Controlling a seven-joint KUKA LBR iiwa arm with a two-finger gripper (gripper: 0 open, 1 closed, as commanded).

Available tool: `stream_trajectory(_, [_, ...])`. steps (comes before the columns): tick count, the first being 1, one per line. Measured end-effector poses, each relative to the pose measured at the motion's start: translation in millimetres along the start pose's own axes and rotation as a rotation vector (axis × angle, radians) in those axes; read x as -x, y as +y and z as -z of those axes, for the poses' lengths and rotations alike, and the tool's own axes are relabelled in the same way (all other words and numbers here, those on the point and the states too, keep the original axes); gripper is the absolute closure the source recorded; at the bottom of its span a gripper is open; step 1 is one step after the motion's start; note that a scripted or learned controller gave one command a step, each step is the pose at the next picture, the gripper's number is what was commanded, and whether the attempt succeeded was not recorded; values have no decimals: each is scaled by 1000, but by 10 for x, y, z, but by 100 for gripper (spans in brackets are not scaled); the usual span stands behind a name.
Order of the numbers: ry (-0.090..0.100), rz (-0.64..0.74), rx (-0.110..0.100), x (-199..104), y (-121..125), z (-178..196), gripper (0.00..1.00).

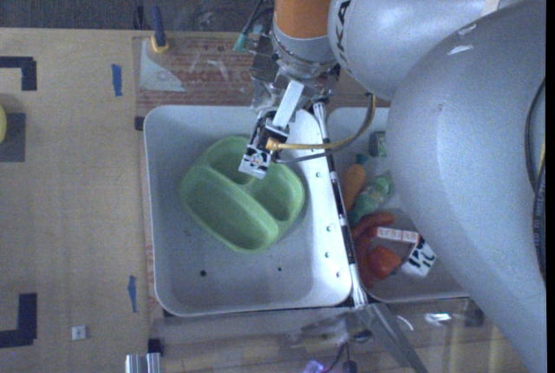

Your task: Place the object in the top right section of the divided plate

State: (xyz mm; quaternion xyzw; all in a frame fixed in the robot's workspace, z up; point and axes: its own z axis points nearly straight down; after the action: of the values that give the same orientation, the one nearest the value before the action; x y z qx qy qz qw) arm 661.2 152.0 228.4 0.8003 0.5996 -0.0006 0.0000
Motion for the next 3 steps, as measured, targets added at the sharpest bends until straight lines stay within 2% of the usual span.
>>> stream_trajectory(1, [-1,-124,-4,120,-757,41,100])
stream_trajectory(2, [-1,-102,-3,806,-423,63,100])
stream_trajectory(3, [0,-23,-2,938,75,-448,100])
